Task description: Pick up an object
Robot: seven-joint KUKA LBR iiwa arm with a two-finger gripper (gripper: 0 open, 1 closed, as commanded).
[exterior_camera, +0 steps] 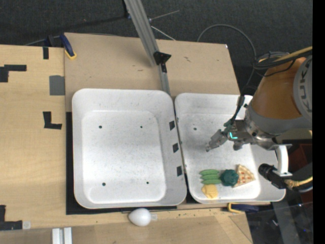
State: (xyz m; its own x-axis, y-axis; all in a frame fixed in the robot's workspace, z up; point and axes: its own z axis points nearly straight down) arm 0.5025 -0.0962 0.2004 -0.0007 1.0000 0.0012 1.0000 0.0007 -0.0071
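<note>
Your gripper (223, 141) hangs over the middle of the right bin (203, 108), fingers spread, pinching nothing, your objects bunched at that bin's near edge, green pod (208, 175), teal piece (229, 177), waffle wedge (245, 176), yellow piece (210, 190), white egg (139, 217) outside on the bench.

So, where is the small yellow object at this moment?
The yellow object lies in the right bin, near its front edge, just below the green leafy piece and left of the dark green round object.
</note>
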